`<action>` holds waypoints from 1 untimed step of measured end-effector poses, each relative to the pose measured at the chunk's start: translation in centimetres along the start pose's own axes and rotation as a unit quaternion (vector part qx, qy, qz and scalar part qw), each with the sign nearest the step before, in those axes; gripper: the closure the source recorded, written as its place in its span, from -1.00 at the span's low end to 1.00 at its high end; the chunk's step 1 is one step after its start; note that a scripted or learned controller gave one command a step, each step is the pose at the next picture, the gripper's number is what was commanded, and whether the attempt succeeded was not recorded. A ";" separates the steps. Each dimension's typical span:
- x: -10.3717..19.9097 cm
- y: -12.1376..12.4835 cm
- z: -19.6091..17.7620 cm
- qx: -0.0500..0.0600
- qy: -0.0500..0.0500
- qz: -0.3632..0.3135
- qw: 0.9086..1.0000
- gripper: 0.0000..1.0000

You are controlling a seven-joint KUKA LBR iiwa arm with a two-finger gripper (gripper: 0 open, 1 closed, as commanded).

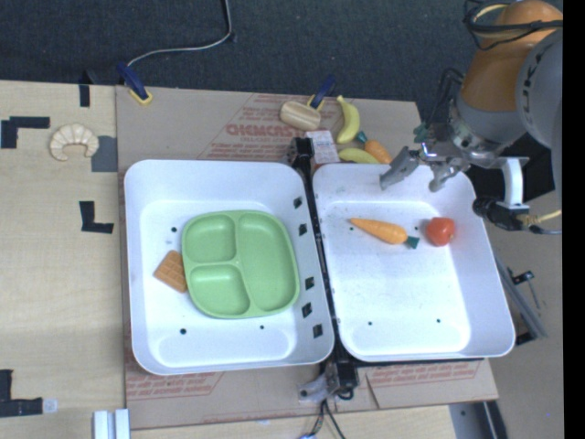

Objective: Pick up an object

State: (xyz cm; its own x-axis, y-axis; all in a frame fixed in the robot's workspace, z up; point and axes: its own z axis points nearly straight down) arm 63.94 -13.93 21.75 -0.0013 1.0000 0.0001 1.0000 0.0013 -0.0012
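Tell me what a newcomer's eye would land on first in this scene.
First, the green divided plate in the left bin, with an orange wedge tucked at its left edge. Next, the carrot and the red tomato lying apart in the right bin. The open pincer hangs over that bin's far rim, holding nothing.

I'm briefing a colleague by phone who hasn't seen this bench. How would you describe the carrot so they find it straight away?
Start at the right-hand white bin, the one nearest the arm. The carrot lies in its upper half, just left of a small red tomato. Unlike the round tomato, it is long, orange and tapered, with a dark green stub at its right end.
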 end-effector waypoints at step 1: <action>-4.4 -1.9 7.2 0.002 0.000 0.001 1.000 -1.00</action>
State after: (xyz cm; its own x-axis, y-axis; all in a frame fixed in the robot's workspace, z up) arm 62.03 -18.32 14.56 0.0003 1.0000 -0.0008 1.0000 -0.0003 -0.0044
